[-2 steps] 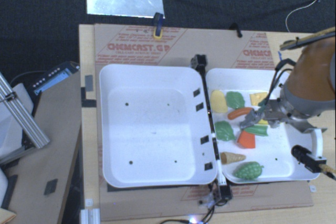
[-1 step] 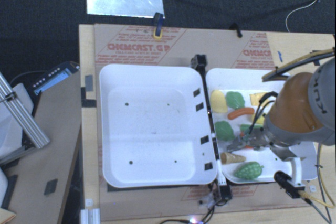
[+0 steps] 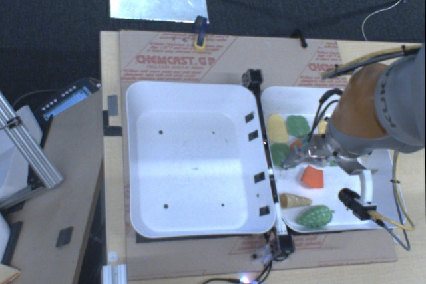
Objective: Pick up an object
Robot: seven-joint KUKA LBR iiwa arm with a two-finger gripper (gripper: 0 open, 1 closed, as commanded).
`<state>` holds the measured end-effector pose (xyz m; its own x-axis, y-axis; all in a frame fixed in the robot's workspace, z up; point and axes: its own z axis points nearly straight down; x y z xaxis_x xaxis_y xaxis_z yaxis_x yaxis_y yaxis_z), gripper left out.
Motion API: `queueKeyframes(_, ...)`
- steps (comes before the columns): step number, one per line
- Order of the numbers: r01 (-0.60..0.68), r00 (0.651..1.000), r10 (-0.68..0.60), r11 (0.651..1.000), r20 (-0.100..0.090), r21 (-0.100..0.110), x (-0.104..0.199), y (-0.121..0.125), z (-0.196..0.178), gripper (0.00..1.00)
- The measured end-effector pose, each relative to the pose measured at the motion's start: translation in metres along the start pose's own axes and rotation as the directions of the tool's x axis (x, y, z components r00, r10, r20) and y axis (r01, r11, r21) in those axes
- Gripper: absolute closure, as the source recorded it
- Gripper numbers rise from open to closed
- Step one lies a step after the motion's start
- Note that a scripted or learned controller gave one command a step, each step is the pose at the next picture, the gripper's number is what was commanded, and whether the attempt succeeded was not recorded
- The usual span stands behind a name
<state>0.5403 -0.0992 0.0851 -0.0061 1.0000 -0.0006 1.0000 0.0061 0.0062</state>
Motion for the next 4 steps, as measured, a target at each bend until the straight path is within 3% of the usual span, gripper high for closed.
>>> queueKeyframes(1, -0.007, 1.000, 0.007, 1.000, -0.001, 0.010, -0.010, -0.043, 0.001, 0.00)
queueKeyframes(2, -0.004, 1.000, 0.004, 1.000, 0.000, 0.003, -0.010, -0.040, -0.010, 1.00)
queueKeyframes(3, 0.005, 1.000, -0.005, 1.000, -0.003, -0.002, 0.060, -0.051, -0.104, 1.00)
queueKeyframes(4, 0.004, 1.000, -0.004, 1.000, -0.002, 0.002, 0.118, -0.046, -0.135, 1.00)
